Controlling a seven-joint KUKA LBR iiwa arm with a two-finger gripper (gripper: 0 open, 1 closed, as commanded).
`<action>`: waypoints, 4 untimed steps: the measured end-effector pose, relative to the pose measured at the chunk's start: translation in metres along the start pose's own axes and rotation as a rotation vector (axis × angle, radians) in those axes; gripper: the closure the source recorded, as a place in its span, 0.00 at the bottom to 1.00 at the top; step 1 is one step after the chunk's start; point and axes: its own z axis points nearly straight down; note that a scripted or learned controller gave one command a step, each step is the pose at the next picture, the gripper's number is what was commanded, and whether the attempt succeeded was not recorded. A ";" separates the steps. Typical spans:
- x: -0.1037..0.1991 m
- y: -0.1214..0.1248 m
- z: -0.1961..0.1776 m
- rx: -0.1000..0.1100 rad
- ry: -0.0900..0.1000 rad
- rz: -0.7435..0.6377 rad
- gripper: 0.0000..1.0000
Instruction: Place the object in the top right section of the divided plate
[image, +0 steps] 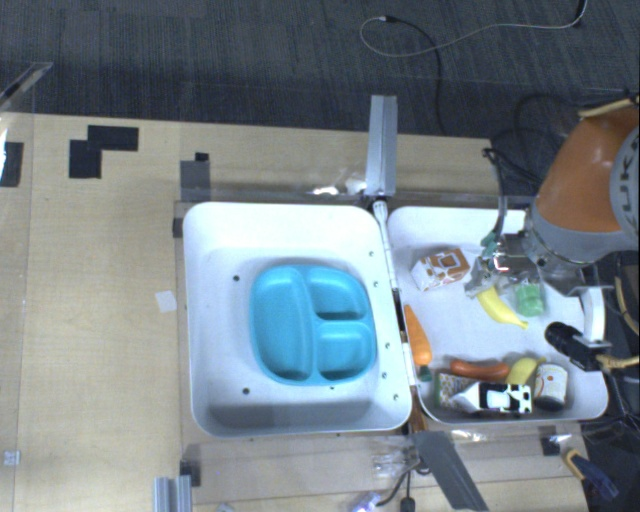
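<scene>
Whether clenched or released, I cannot tell: my gripper (497, 265) hangs over the right bin (455, 225), banana (500, 306) just below, lying slantwise toward the lower right. Carrot (418, 338) lies by the divider. Leftward, well apart, the plate (308, 322) waits in the left bin (215, 300).

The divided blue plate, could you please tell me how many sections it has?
3. The plate in the left bin has one long section on its left side, a smaller one at top right and another at bottom right.
</scene>
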 end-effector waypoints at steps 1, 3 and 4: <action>0.085 -0.049 0.005 0.002 0.001 -0.092 1.00; 0.264 -0.043 0.000 0.004 0.000 0.227 0.00; 0.265 -0.042 -0.009 0.004 0.000 0.220 1.00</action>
